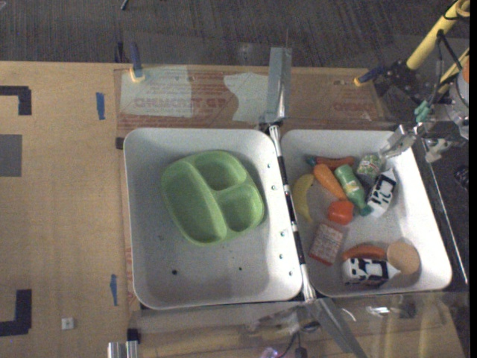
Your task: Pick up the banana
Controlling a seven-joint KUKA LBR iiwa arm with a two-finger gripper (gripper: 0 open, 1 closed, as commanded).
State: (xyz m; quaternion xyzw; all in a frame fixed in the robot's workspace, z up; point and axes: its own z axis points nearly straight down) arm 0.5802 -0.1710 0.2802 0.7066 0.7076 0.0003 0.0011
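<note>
bench with two shallow white bins side by side. left bin (149, 274) carries a green divided plate (212, 196), three compartments, smooth moulded plastic, lying flat near bin centre, tilted a little anticlockwise.

right bin (432, 230) carries the toy food clutter. banana (302, 196) lies at roughly 9 o'clock in this bin, close against the divider wall between the bins, long axis about 12-to-6, curved, pale yellow, matte. judgement: the wall leaves little room on its 9 o'clock side, so a finger would need to drop between banana and rim, or approach along the long axis.

neighbours: carrot (329, 180), orange, tapered, just beside the banana at its 2 o'clock; green bottle (351, 187), glossy, slanted, next to the carrot; tomato (340, 212), round, red-orange, near the banana's lower end at 4 o'clock; red-white flat packet (326, 243) at 6 o'clock of the tomato. black-and-white carton (381, 192) and a second one (365, 271) at the bin's 6 o'clock, with a tan round bun (403, 256) beside it.

gripper (399, 144) hangs near the bin's 1 o'clock corner, well apart from the banana. it is small and blurred; whether the hand is spread or pressed together, cannot tell. nothing seen pinched.

task status, judged: banana not yet lifted; reach not yet over target.
</note>
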